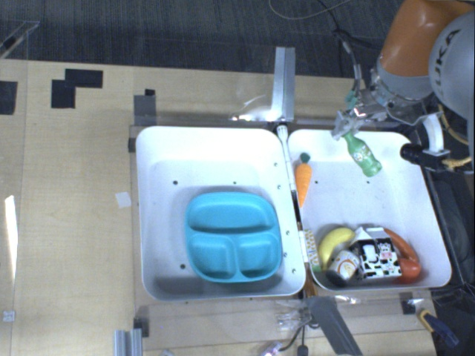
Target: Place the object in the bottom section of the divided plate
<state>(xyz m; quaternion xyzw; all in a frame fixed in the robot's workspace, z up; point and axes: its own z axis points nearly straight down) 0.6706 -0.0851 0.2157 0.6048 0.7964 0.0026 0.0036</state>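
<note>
Nearest the camera, clutter is sitting along the right bin's [438, 221] front edge: a yellow banana [332, 242], a small round can [344, 265] touching it, a black-and-white printed carton [377, 256], and a red sausage-shaped toy [407, 256] curving around the carton's right side. All four are packing tight together, touching or overlapping.

Left bin [159, 199] is holding the blue divided plate [234, 236], smooth plastic with rounded corners: one wide section on the far side, two smaller ones on the near side. All three sections are showing bare blue.

Further back, a toy carrot [303, 180], orange with a green top, is lying against the divider wall between the two bins, on the right bin's side.

Far corner of the right bin: a green bottle [363, 154] with a pale cap is hanging tilted, cap end up toward the gripper [355, 117]. Fingers are closing on the bottle's cap end; bottle body is slanting down-right over the white bin floor, well apart from the plate.

Arm is coming in from the right, grey with the orange band at top. Cables are trailing over the dark floor behind the bench.
</note>
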